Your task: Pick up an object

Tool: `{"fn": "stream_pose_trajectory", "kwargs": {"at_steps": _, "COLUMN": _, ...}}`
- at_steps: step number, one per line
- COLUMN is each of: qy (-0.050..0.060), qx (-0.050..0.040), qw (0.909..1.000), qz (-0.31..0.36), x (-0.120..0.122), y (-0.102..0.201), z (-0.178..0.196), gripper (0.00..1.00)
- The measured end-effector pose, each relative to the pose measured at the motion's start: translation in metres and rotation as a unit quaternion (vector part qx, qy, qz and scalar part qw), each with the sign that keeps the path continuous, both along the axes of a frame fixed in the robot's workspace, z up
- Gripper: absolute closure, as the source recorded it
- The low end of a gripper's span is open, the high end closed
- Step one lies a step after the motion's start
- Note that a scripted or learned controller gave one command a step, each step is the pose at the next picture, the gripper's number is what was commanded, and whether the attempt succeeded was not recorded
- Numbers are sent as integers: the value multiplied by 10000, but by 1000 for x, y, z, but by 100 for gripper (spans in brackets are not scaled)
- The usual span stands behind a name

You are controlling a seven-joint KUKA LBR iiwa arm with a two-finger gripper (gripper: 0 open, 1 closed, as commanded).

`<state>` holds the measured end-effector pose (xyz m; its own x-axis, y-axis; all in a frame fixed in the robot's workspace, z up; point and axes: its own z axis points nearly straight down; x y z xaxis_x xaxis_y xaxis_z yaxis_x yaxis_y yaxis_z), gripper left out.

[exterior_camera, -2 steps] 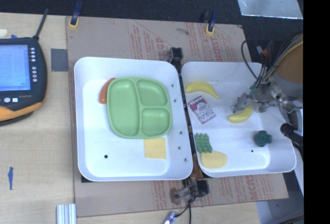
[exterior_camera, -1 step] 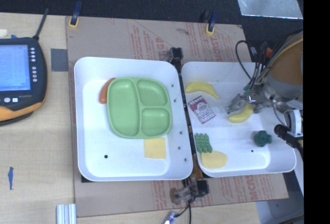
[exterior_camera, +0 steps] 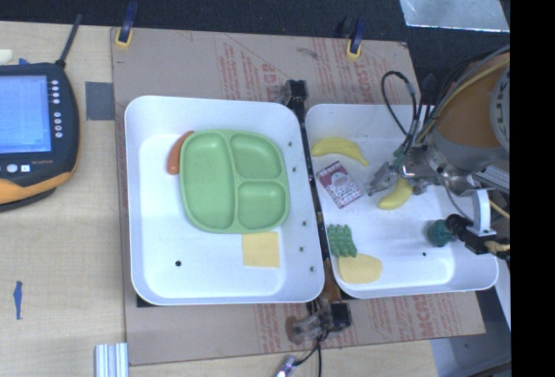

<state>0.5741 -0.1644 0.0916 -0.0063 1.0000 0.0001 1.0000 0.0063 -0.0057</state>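
Observation:
My gripper [exterior_camera: 397, 179] is low over the middle of the right bin [exterior_camera: 468, 280], reaching in from the right. Directly under its tip lies a small yellow banana-shaped piece [exterior_camera: 395, 198], partly covered by the gripper. I cannot tell whether the piece is held. To the left are a second yellow banana [exterior_camera: 340, 148] and a small red and white packet [exterior_camera: 339, 185]. A green studded block [exterior_camera: 341, 239] and a yellow lump [exterior_camera: 359, 268] lie near the bin's front left corner. A dark green object [exterior_camera: 440, 232] sits at the front right.
The left bin [exterior_camera: 147, 263] holds a green divided plate [exterior_camera: 234, 180], an orange-red piece [exterior_camera: 176, 152] tucked under its left edge, and a yellow square [exterior_camera: 261, 250]. A tablet pendant [exterior_camera: 30, 128] lies at far left. Black cables [exterior_camera: 408, 107] loop above the gripper.

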Motion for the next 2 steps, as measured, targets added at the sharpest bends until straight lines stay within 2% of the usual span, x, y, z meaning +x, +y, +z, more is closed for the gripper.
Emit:
{"fn": "stream_pose_trajectory", "kwargs": {"at_steps": 1, "qy": 11, "qx": 6, "qw": 10000, "qz": -3, "x": 0, "y": 11, "z": 0, "gripper": 0}}
{"fn": "stream_pose_trajectory", "kwargs": {"at_steps": 2, "qy": 21, "qx": 2, "qw": 10000, "qz": 12, "x": 0, "y": 10, "z": 10, "gripper": 100}}
